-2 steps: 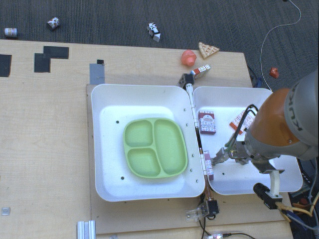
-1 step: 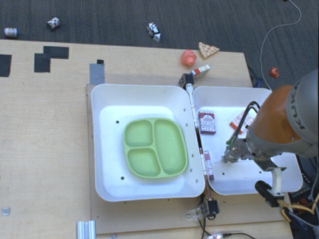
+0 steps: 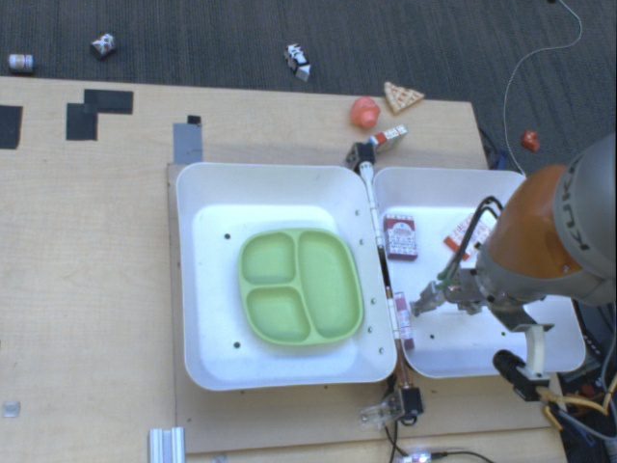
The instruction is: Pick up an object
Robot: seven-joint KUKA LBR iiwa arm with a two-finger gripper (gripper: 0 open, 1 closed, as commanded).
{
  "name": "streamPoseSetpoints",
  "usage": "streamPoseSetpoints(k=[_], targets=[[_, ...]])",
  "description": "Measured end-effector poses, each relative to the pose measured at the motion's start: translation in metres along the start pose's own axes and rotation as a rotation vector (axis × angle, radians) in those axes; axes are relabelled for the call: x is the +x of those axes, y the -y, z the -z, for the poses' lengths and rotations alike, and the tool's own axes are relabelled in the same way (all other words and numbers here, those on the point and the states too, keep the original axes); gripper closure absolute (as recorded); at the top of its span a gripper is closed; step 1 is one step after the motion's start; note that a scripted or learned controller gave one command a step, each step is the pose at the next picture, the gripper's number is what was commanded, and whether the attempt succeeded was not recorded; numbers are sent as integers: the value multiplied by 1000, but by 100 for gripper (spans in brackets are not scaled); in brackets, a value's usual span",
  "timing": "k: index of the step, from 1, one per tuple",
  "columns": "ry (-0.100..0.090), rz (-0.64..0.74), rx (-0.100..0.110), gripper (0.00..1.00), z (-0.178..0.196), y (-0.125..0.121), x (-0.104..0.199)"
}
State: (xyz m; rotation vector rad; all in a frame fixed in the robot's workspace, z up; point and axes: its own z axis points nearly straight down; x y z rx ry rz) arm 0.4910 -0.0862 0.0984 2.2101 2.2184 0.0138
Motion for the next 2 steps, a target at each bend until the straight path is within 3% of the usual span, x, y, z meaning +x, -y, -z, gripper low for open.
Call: streamPoseSetpoints(k=[1, 2], targets=[[0, 3, -4, 100, 10, -2, 1], [-1, 3, -4, 0, 10, -2, 1]])
